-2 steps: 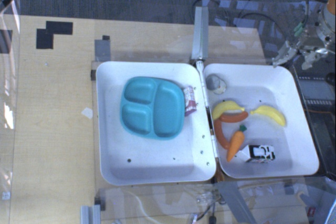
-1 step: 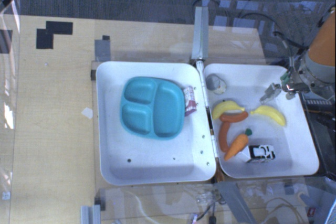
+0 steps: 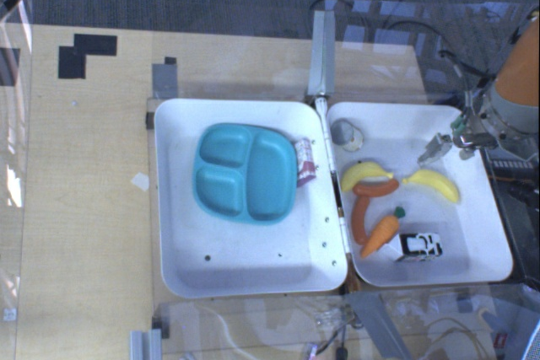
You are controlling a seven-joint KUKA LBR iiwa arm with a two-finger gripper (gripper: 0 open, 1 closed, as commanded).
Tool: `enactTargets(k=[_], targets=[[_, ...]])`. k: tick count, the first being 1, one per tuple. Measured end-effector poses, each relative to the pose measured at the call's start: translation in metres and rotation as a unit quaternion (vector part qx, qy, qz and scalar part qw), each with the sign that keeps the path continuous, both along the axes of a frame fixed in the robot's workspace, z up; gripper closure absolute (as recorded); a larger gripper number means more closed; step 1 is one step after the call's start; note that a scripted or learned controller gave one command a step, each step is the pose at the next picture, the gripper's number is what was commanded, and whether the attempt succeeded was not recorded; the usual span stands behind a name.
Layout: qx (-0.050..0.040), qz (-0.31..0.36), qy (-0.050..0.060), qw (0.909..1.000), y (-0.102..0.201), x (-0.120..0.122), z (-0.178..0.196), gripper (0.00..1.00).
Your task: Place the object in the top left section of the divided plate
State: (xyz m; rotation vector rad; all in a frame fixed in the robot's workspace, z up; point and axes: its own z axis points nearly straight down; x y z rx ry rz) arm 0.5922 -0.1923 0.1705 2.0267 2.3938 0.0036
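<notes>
A: Closest to the lens?

B: Small black-and-white toy car (image 3: 419,245), low in the right bin (image 3: 489,265). Just beside it, an orange carrot (image 3: 380,233) with a green top, lying at a slant.

A: And the divided plate (image 3: 245,173)?

B: Teal blue, rounded corners, glossy. Flat in the left bin (image 3: 253,265), toward its far half, turned slightly off square. Three sections: two smaller ones stacked on the left, one long one on the right. Top left section up by the plate's far left corner.

A: Anything against it?

B: Small reddish packet (image 3: 305,160) at the plate's right rim, touching or nearly so. Print too small to read.

A: Rest of the right bin?

B: Grey roundish thing (image 3: 344,132) near the far left corner, possibly a stone, too blurred to name. Two yellow bananas, one (image 3: 367,174) left and one (image 3: 434,184) right, with a reddish sausage (image 3: 375,188) touching the left one.

A: The tool (image 3: 439,147)?

B: Over the right bin's far right part, just above the right banana in the picture. Open or closed: cannot tell at this size and angle.

A: Cut off?

B: Orange-banded arm (image 3: 515,88), clipped by the right edge. Pale wooden surface (image 3: 84,181) partly behind clear panels with glare.
</notes>
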Motion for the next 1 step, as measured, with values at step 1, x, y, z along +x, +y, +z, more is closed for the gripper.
enactTargets(k=[1], targets=[[0.0000,0.000,0.000,1.0000,0.0000,0.0000,0.0000,0.00]])
